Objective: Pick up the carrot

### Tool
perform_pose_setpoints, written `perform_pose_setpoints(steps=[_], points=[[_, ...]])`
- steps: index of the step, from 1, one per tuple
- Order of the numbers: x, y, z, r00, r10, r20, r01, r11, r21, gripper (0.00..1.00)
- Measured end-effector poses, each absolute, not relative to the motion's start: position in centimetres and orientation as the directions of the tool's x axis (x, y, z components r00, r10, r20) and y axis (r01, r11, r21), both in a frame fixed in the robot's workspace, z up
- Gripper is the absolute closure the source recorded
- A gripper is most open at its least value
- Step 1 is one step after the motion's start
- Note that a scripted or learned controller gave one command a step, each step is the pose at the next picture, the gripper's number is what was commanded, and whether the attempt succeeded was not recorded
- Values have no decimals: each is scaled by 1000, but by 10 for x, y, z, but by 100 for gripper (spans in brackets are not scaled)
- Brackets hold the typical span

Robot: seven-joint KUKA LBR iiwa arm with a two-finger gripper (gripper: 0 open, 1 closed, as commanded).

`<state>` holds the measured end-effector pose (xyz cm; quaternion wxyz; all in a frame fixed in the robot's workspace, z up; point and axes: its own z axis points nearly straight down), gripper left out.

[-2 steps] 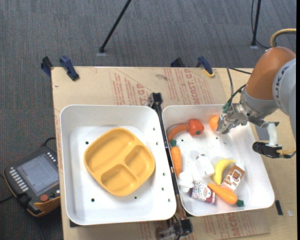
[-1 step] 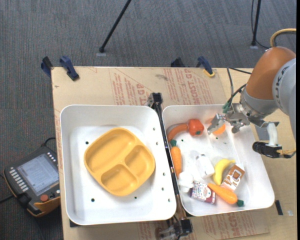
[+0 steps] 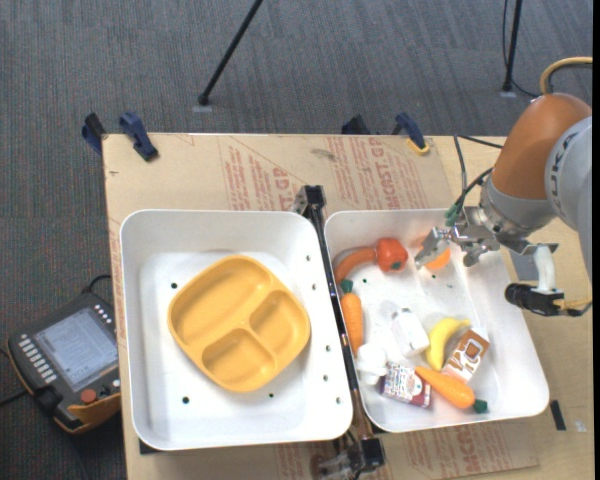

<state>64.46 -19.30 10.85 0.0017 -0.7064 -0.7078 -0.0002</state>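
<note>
Nearest, at about 5 o'clock in the right-hand shallow white bin (image 3: 535, 368), lies an orange toy carrot with a green stub end (image 3: 445, 388). It rests flat and slantwise, just beside a small purple-and-red pouch (image 3: 405, 384) and a brown juice carton (image 3: 467, 353). It looks like light, stiff, smooth moulded plastic, so it will likely slip under a loose pinch. The best hold is probably across its thicker middle, square to its length, from the side away from the carton.

Just beyond, a yellow toy banana (image 3: 442, 338) and some white pieces (image 3: 407, 330) sit near the bin's centre. A second orange toy carrot (image 3: 352, 318) lies at 9 o'clock along the left wall, which leaves little room on that side.

In the left-hand white bin (image 3: 140, 268), a yellow three-compartment plastic plate (image 3: 238, 320) lies in the middle with nothing on it.

Farther back, at 11 o'clock in the right bin, sits a red-orange toy pepper (image 3: 390, 254). The gripper (image 3: 450, 243) hangs at 1 o'clock, touching or just above a small orange object (image 3: 435, 259). I cannot tell whether the gripper is released or clenched, nor what that object is. All of this stands on the brown cardboard-covered tabletop (image 3: 230, 173).
</note>
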Motion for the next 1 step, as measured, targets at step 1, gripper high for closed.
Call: perform_pose_setpoints(steps=[1], points=[[645,-193,108,-2,1000,3,1000,2,-2,0]])
